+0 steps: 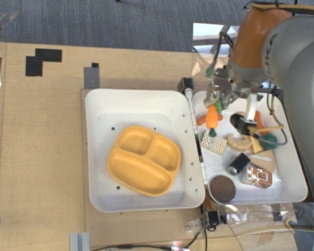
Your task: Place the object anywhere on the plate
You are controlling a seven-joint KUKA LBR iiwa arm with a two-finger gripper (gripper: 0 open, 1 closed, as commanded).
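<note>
While two bins sit, one plate (yellow).

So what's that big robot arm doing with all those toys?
The arm is reaching into the right bin, which is crowded with toy food and small things. Its hand is right above an orange toy carrot, which seems to hang between the fingers. The job is to put it on the yellow plate, which sits in the left bin. No toy is on the plate yet.
</note>
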